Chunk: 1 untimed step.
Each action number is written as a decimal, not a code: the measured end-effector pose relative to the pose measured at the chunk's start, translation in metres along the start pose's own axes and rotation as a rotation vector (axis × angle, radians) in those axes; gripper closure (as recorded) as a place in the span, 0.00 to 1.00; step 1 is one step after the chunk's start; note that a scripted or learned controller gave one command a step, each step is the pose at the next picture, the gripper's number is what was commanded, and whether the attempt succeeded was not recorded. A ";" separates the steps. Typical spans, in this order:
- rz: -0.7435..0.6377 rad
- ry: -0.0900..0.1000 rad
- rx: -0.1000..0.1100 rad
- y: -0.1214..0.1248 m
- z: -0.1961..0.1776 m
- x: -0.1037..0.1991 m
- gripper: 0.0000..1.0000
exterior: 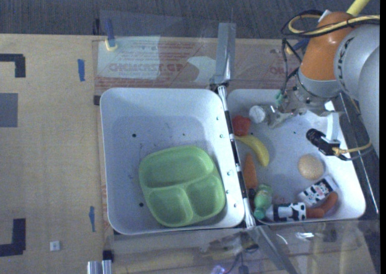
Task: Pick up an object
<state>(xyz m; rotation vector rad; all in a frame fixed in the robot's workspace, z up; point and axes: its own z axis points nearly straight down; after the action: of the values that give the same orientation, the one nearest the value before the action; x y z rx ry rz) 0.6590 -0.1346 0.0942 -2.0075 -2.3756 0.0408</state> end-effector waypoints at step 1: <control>0.041 -0.007 -0.044 0.015 -0.119 0.062 1.00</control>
<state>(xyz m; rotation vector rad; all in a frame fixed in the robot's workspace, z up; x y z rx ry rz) 0.6678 -0.0713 0.2126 -2.0787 -2.3603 -0.0034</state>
